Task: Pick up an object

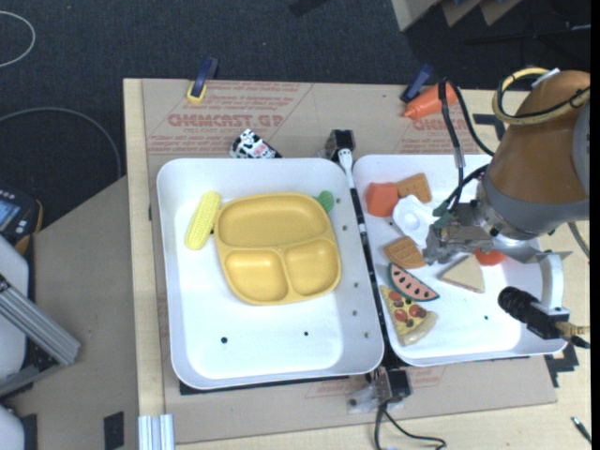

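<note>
Where the hand (441,242) hangs, grip state unclear, a tan waffle-textured cracker (405,251) lies just beside it.

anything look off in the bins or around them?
One oddity: a small black-and-white toy lies on the bench behind the left bin, outside both bins. The yellow plate, corn and right-bin food pieces look undisturbed.
</note>
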Available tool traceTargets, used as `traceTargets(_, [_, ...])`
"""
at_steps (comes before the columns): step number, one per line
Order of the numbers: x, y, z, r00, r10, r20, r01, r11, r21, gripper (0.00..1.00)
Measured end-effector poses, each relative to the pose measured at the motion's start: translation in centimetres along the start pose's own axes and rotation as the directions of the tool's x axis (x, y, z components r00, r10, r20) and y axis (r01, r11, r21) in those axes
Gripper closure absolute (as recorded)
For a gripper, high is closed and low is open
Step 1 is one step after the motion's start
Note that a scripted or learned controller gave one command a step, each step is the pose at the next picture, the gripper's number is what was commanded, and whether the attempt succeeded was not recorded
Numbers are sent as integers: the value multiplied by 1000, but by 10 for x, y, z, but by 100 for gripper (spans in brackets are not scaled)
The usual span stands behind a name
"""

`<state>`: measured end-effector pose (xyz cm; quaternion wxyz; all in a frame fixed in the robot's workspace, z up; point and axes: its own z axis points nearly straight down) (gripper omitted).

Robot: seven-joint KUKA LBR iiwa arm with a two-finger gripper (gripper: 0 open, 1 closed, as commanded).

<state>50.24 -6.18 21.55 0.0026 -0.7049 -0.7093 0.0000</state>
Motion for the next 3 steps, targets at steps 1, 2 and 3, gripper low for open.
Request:
traceTargets(1, [53, 1, 5, 1000, 0, 1, 0, 1000, 0, 100])
traceTargets(2, [95, -7, -2, 1000, 0, 1, 0, 1000, -1, 100])
traceTargets(3, [118, -10, 1, 1000, 3, 2, -3, 1000, 0, 100])
